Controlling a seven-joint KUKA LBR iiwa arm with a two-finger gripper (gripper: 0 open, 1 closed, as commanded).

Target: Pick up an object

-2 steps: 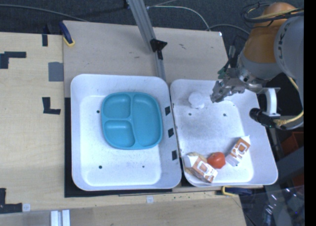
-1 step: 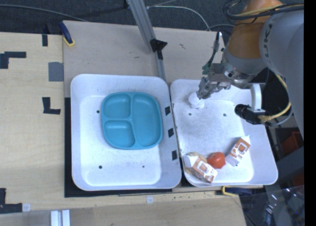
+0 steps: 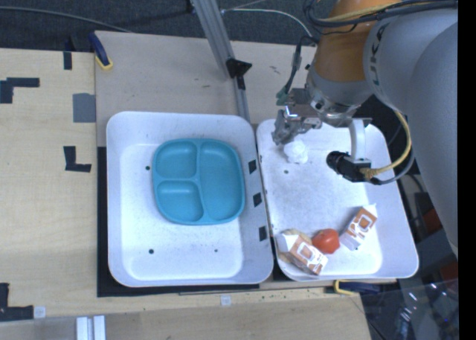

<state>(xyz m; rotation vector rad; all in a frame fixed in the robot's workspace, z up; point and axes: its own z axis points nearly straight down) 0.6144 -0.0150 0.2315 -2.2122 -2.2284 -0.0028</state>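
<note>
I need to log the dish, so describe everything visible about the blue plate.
The blue plate is a rounded-square dish of what looks like matte turquoise plastic, divided by raised ridges into three compartments: two smaller ones and one larger. It lies flat, right side up, slightly rotated, in the upper middle of the left bin, resting on the bin's floor. Nothing lies in its compartments, and nothing else touches it. The gripper is over the other bin, well apart from it.

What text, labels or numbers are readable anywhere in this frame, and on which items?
No text reads clearly.
Two orange-and-white cartons in the right bin: printed patterns, too blurred to read.
Blue divided plate, red ball, white lump under the gripper: no visible markings.
</note>
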